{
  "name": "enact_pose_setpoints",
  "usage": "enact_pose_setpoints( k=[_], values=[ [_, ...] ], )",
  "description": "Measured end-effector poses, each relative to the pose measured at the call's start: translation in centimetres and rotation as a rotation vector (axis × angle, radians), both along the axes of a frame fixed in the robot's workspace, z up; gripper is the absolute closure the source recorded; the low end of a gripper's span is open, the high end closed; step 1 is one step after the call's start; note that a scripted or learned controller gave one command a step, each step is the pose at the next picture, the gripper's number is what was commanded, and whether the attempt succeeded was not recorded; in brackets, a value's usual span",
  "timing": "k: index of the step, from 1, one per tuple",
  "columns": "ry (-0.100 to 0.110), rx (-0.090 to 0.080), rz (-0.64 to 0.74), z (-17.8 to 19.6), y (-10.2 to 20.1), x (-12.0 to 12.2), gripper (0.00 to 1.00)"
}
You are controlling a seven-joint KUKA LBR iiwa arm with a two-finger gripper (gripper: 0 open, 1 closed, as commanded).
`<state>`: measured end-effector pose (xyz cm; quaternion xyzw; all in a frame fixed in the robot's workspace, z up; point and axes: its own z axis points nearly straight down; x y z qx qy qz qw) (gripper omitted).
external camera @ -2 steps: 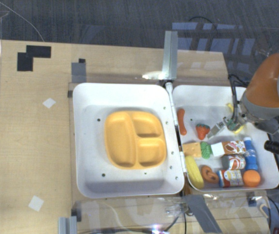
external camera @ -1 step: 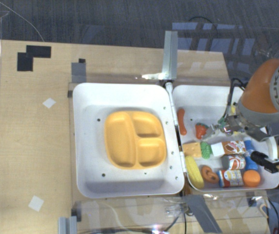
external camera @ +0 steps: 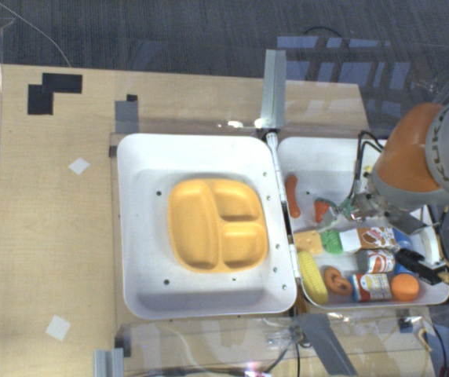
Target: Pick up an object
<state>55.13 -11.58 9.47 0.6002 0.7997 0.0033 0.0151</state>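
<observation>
Crowded down in the right bin (external camera: pixel 319 159), lower right of the frame, which is where every pickable object sits. Left bin (external camera: pixel 138 210) just holding a yellow divided tray (external camera: pixel 217 225), mid-frame. Arm (external camera: pixel 413 159) reaching in from the right edge, with the gripper (external camera: pixel 350 208) low over the middle of the pile, just beside a small red-orange veggie (external camera: pixel 321 209) and a green piece (external camera: pixel 331 241). Can't tell whether open or closed from this angle, and can't see anything actually held.

Stuff that could go wrong, guessing from the layout:
- Packed way too tight. Yellow block (external camera: pixel 306 240), green piece and a red-label packet (external camera: pixel 377 236) all touching or nearly so, so easy to land on two things at once, or to wedge one and shove the neighbours.
- Round stuff likely to roll or squirt out: the orange (external camera: pixel 405 287), the can (external camera: pixel 372 287) lying on its side, the corn cob (external camera: pixel 311 269).
- Red sausage (external camera: pixel 291 195) right against the bin's left wall, so not much room to get around it.
- Donut (external camera: pixel 336 280) lying flat between corn and can, awkward to pinch.
- Cables hanging off the wrist near the bin rim, possible snag.

As for writing: red-and-white labels on the packet and the can, plus another red label (external camera: pixel 378 261) between them, but way too small and blurry to read any brand. No legible text anywhere else.
</observation>
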Motion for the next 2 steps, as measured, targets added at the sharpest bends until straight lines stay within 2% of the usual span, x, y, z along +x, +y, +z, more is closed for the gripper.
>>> enact_pose_setpoints(
  k=[1,2],
  values=[
    [0.015,0.015,-0.238,-0.6,-1.8,4.1,0.0],
    [0.025,0.011,0.008,-0.6,-1.9,11.9,0.0]
  ],
)
